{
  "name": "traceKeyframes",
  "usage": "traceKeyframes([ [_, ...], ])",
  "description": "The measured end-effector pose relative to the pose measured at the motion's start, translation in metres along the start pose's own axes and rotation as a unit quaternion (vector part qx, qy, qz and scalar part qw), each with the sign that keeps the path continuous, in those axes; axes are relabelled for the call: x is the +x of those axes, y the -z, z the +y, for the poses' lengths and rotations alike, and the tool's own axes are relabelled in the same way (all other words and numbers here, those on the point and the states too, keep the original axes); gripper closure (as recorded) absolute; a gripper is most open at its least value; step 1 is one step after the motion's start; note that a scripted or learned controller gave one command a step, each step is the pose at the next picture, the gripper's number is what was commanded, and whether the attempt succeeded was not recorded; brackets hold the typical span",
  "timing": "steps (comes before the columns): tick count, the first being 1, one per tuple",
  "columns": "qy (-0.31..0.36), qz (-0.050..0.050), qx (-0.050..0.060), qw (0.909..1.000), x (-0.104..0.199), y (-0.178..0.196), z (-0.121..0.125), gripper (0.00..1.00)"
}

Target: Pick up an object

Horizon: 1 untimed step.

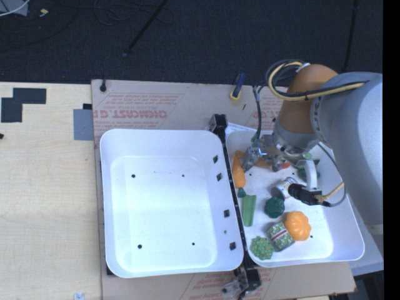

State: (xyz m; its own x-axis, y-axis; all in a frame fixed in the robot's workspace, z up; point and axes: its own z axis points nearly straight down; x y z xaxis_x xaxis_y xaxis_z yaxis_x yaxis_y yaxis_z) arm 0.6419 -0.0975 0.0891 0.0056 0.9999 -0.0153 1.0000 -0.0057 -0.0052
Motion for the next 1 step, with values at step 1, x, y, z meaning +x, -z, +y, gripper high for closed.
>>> traceKeyframes([
  [1,0.001,0.007,0.001,1.0000,-0.0485,-0.0025,-0.0092,0.00],
])
